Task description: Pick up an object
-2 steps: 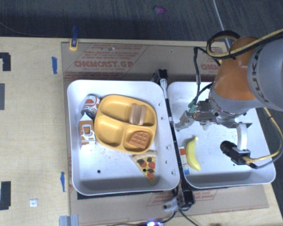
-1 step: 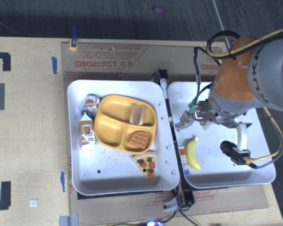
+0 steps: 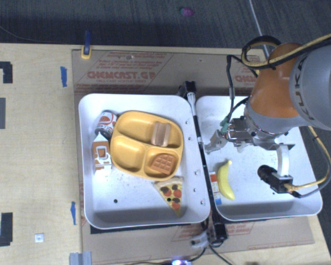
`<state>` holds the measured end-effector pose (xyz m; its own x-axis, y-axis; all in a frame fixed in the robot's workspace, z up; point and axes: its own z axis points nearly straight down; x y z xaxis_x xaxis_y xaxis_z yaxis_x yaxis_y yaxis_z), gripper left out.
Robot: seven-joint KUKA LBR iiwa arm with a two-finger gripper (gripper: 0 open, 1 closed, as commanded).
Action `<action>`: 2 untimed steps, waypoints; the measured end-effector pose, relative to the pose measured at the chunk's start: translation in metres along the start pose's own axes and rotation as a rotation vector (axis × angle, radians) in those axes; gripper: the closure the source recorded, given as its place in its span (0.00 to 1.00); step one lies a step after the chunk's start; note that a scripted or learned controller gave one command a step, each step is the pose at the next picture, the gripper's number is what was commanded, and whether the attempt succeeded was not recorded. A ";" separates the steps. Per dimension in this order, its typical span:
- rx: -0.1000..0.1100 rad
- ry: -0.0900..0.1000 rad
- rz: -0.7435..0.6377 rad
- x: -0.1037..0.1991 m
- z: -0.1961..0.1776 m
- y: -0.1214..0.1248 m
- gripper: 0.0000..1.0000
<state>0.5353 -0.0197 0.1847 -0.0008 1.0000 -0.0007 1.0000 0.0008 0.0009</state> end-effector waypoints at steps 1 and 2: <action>0.000 0.000 0.000 0.000 0.000 0.000 0.00; 0.000 0.000 0.000 0.000 0.000 0.000 0.00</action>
